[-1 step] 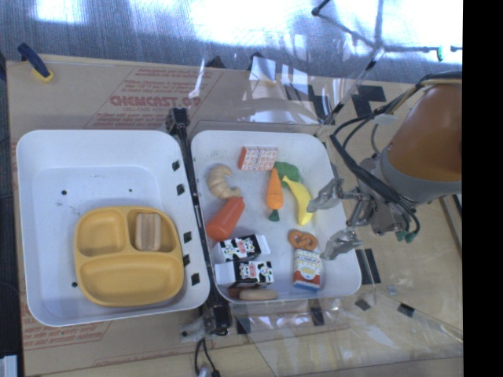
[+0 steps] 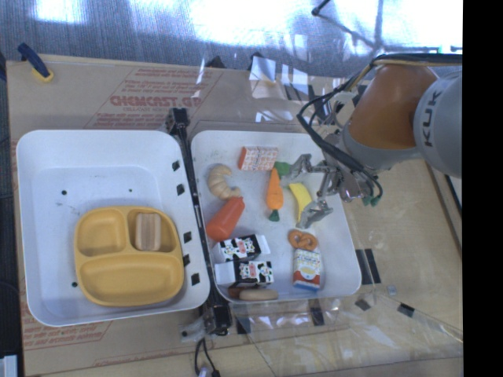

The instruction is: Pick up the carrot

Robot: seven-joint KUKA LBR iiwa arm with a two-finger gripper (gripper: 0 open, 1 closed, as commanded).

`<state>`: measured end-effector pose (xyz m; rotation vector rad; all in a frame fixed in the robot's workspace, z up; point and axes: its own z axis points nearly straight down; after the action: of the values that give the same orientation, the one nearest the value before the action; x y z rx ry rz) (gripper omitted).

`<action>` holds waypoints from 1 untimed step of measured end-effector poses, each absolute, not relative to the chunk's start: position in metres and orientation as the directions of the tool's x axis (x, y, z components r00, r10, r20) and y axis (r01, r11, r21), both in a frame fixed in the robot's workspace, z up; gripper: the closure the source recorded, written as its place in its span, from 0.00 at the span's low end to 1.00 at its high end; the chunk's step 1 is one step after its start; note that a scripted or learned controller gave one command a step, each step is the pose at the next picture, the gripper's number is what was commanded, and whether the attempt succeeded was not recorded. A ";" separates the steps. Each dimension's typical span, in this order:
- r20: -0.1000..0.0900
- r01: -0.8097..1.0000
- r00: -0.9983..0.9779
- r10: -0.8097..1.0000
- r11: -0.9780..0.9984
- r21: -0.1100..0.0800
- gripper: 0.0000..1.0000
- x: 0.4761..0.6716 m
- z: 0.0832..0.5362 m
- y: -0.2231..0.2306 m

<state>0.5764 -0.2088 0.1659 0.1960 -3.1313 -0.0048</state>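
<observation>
The carrot (image 2: 273,188) is orange with a green stem end and lies lengthwise near the middle of the right bin (image 2: 346,246). My gripper (image 2: 310,188) hangs just to the carrot's right, low over the bin, and is open. One metal finger (image 2: 303,164) is toward the back and the other toward the front. A yellow banana (image 2: 299,198) lies in the gap between the fingers. The carrot is beside the gripper, outside its fingers.
The right bin also holds a croissant (image 2: 220,181), a red bottle (image 2: 225,218), a cracker box (image 2: 258,158), two milk cartons (image 2: 244,247), a pretzel (image 2: 303,239), a juice box (image 2: 307,268) and a sausage (image 2: 258,294). A yellow divided tray (image 2: 130,269) sits in the left bin (image 2: 47,171).
</observation>
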 end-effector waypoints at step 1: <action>0.005 -0.001 -1.000 -0.001 1.000 0.003 0.00 0.589 0.089 -0.175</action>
<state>0.5889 -0.1751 0.0890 0.0010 -3.1365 -0.0054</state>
